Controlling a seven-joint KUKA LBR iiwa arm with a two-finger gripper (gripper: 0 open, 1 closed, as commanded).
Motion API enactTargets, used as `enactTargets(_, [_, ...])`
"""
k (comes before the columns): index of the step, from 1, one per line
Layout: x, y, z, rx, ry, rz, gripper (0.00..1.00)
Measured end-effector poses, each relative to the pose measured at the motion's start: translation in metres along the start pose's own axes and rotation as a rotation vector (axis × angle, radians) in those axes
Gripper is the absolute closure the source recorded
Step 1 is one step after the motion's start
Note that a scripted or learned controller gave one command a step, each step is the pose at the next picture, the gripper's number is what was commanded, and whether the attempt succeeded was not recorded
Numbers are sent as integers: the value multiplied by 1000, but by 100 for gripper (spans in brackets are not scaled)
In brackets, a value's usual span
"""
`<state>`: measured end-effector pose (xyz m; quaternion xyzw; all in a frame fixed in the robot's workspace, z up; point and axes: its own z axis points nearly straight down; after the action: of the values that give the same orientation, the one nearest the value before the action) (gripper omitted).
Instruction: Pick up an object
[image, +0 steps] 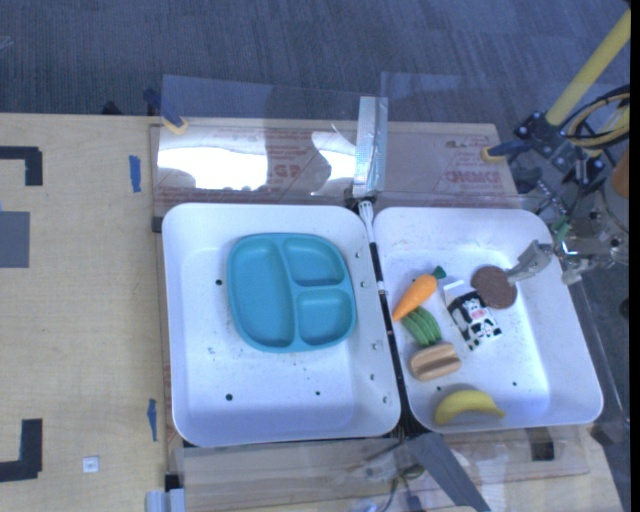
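I see the gripper (530, 258) at the right bin's (560, 390) far edge, near a brown cookie (493, 286). I cannot tell if it is open or closed.

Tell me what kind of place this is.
Probably a robotics lab pick-and-place bench: two white bins on a wooden table, toy food such as a carrot and banana, a blue divided plate, and clear shields.

Faint reddish print shows on the clear panels (450, 165) behind the bins, too blurred to read
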<state>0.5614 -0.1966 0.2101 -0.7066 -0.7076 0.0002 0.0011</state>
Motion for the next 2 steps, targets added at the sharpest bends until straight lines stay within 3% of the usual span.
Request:
enactTargets(1, [27,21,108,-9,-4,-57,0])
enactTargets(2, [10,33,117,-20,-6,-23,0])
